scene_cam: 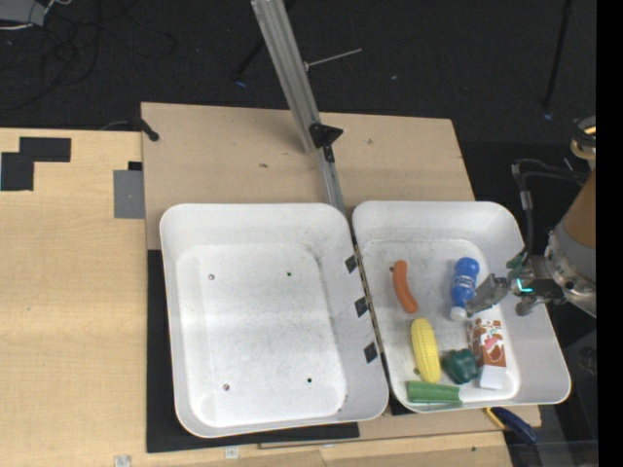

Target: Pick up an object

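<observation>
Two shallow white bins were shown side by side on the bench: the left bin (255,319) and the right bin (428,224), which held the candidate objects. A blue bottle (464,282) with a white cap lay near the middle of the right bin, with an orange sausage-shaped toy (404,287) to its left. Nearer the front wall were seen a yellow corn cob (424,349), a dark green toy (460,366), a green cylinder (432,392) and a red-and-white carton (490,351).

The bottle was judged the likeliest target, being closest to the gripper (487,295). It was taken to be light, rigid plastic with a smooth, rounded wall, so that it could roll or slip if pinched off-centre; a hold across the middle of its body, square to its long axis, was judged soundest. The carton was judged light and somewhat crushable.

The arm was seen reaching in over the bin's right rim, with the wrist low and the gripper just beside the bottle's capped end and above the carton. No object was seen between the fingers; whether they stood apart or together could not be told.
</observation>
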Robot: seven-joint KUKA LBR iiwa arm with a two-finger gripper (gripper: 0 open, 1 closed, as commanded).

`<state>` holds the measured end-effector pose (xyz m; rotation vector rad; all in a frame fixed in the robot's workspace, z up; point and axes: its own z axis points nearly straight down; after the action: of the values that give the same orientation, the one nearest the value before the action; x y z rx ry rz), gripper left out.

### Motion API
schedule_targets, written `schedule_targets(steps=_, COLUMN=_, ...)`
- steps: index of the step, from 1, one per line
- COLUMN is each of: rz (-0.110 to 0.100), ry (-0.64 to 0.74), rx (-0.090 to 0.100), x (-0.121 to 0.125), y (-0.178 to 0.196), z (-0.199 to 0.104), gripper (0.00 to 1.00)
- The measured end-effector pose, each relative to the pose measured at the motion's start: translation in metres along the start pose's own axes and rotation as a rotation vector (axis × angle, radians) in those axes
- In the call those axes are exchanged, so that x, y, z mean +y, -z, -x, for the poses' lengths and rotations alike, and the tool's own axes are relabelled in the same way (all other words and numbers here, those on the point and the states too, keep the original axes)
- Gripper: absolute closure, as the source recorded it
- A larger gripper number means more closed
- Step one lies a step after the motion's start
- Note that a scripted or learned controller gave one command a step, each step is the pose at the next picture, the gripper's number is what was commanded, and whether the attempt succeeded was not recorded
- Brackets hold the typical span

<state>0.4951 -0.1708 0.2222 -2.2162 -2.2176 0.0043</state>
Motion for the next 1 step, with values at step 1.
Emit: schedule_targets(steps=1, rz=0.004, ry=-0.003, rx=-0.001, x=0.0005, y=0.0015, z=0.0009, gripper=0.0)
